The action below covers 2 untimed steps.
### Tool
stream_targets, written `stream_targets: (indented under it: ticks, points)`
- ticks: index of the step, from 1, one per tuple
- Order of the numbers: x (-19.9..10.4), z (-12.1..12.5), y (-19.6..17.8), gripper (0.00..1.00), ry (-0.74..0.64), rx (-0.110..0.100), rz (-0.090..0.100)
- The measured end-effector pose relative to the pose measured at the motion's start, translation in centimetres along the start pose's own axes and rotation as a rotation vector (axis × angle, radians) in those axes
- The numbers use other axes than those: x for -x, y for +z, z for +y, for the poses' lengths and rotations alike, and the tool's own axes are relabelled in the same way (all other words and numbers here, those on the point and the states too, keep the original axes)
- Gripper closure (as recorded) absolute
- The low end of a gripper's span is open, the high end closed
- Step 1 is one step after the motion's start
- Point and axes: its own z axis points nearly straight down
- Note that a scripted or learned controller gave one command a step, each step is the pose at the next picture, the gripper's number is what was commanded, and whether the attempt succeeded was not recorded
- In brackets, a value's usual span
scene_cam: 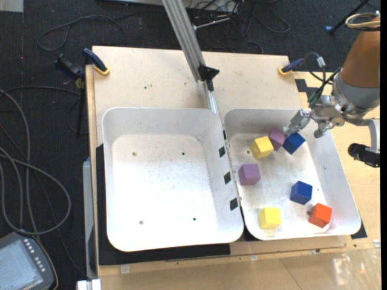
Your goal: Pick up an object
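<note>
A pale bench (181,77) on dark carpet (36,17) holds two bins (121,125); seven blocks: two blue, two yellow, two purple, one orange (320,214). The gripper (307,124) has spread fingers, holding nothing.

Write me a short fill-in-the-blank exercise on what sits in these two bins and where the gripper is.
1. All the cubes lie in the ____ bin of the camera view.
2. The cube nearest the gripper is ____ in colour.
3. The orange cube lies beside a ____ cube.
4. The bins hold ____ yellow cubes in all.

Missing words: right; blue; blue; two
</note>
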Motion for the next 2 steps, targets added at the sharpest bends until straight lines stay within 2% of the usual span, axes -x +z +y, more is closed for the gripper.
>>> stream_targets:
  ticks: [1, 2]
  points:
    - [0.5, 0.2, 6.2, 0.00, 0.001, 0.000, 0.000]
    - [0.6, 0.4, 9.2, 0.00, 0.001, 0.010, -0.002]
